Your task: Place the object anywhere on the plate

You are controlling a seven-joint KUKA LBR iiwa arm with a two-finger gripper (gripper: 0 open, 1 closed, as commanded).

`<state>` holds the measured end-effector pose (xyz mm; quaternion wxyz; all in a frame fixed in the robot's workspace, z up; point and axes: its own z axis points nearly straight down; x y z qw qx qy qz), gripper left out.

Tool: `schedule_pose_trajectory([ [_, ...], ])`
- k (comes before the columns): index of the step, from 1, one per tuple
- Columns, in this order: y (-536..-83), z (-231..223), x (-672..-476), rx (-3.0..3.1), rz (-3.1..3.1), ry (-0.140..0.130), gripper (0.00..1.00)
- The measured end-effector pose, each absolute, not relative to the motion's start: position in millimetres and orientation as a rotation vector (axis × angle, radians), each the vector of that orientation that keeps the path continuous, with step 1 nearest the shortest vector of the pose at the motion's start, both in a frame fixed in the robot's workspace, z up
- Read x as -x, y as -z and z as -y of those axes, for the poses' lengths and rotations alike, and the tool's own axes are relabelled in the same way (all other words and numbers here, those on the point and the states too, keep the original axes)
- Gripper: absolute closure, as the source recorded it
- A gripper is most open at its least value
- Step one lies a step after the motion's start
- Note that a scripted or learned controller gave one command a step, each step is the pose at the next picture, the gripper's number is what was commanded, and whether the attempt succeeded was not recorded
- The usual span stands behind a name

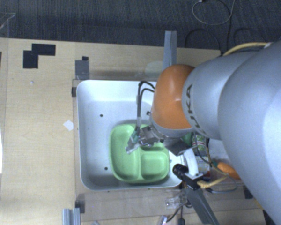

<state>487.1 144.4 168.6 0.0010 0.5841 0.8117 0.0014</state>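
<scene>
**We are hovering the gripper over the green plate in the left bin.**

The gripper [136,142] is hanging over the upper right part of the plate [152,167], close to a ridge between its compartments. We are not able to tell how far it is open or whether it is carrying anything, because its metal parts are blurring against the green. The plate is sitting in the lower half of the left bin [98,107], toward its right wall. A small orange thing [226,168] is peeking out under the arm [234,102]. We are guessing it may be the object, so a release here could be dropping nothing. If something is being carried, letting go over the ridge is risking a roll off the plate.
</scene>
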Motion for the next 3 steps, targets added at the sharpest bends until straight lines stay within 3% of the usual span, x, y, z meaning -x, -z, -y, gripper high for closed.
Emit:
schedule_pose_trajectory([
  [1, -179.2, -145.4, -488.4, -1.824, -2.553, -0.009, 1.0],
  [2, -173.9, -180.6, -486.9, -1.804, -2.57, -0.005, 1.0],
  [3, -175.2, -163.2, -487.1, -1.812, -2.566, -0.002, 1.0],
])
